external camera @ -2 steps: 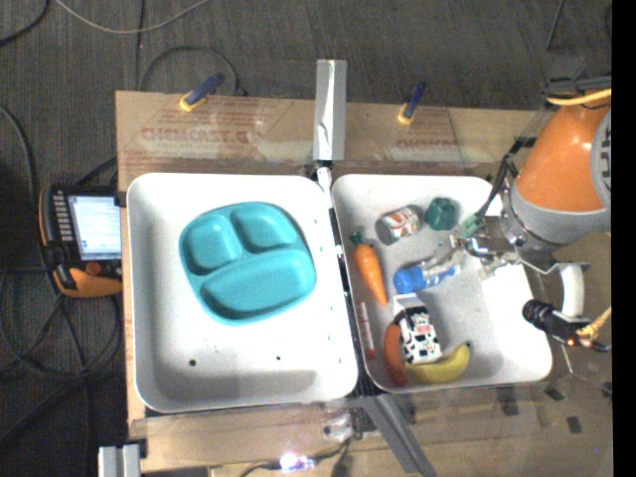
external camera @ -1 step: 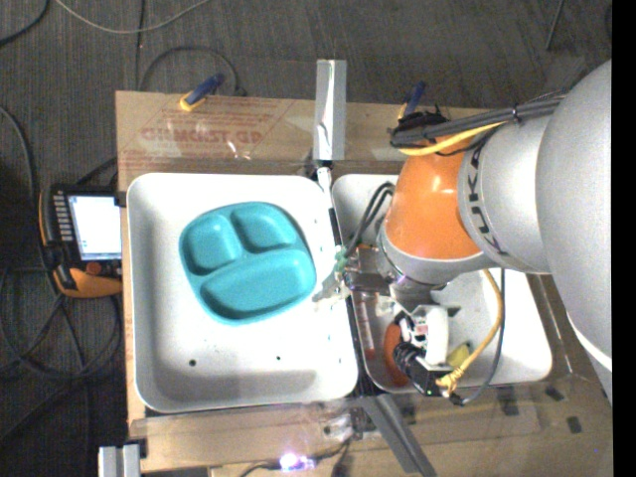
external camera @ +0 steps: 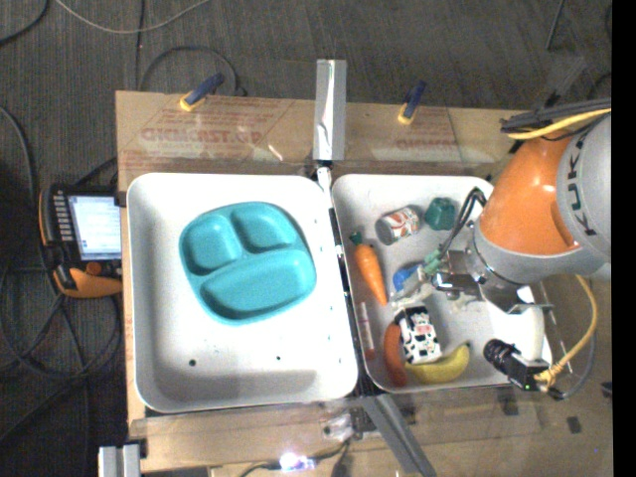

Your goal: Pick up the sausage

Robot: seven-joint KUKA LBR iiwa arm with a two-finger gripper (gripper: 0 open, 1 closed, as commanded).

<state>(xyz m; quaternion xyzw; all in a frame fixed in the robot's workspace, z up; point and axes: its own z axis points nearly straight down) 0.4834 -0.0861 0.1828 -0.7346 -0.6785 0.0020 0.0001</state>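
The sausage (external camera: 394,354) is a short reddish-brown piece lying near the front left of the right bin (external camera: 517,378). It sits just left of a black-and-white cow toy (external camera: 418,334) and a yellow banana (external camera: 442,365). My gripper (external camera: 444,279) hangs over the middle of the right bin, up and to the right of the sausage and just above the cow toy. It is apart from the sausage. The grey and orange arm covers the bin's right part.
In the right bin, an orange carrot (external camera: 371,271) lies along the left wall. A small can (external camera: 398,224) and a teal object (external camera: 441,211) sit at the back, and a blue item (external camera: 406,277) is beside the gripper. The left bin (external camera: 149,366) holds a teal divided plate (external camera: 248,259).
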